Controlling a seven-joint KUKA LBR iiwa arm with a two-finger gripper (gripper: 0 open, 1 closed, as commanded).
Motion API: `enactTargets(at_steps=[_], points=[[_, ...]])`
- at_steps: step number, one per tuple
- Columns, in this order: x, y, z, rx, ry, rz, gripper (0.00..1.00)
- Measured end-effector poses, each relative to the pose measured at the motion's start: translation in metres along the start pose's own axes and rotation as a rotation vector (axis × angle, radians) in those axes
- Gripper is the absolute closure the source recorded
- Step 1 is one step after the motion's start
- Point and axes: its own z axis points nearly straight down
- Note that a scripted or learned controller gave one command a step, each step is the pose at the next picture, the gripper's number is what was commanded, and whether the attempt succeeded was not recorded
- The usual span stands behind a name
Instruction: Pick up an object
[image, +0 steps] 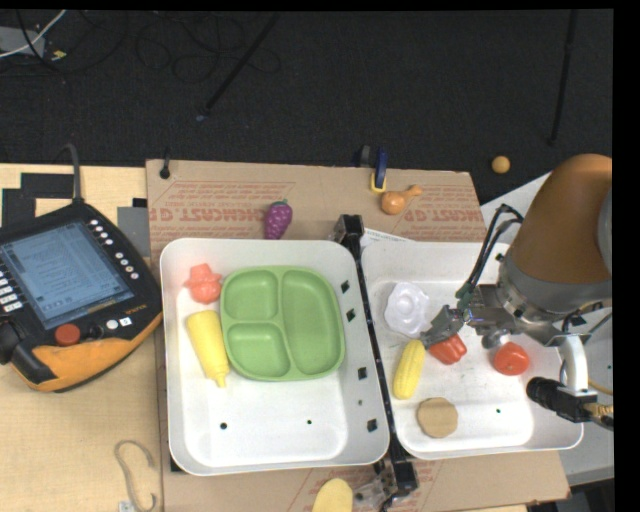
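Observation:
In the right bin (500, 432) lie a red toy piece (450, 349), a red tomato-like toy (511, 358), a yellow corn cob (408, 369), a round brown cookie (437, 417) and a crumpled white object (405, 307). My gripper (446, 325) hangs low over this bin, right above the red toy piece and beside the white object. Whether it touches the red piece I cannot tell. The orange-banded arm (560, 235) covers the bin's right part.
The left bin (260, 430) holds a green divided plate (282, 324), a yellow toy (208, 345) and a pink-orange toy (203, 284). Purple grapes (278, 218) and an orange gourd (397, 199) lie on cardboard behind. A teach pendant (70, 290) sits far left.

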Motion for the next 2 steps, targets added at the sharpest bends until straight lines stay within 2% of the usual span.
enactTargets(at_steps=[1, 2], points=[[0.0, 0.002, -0.005, -0.011, -0.001, -0.002, 0.0], [0.003, 0.007, 0.058, -0.007, 0.0, -0.003, 0.0]])
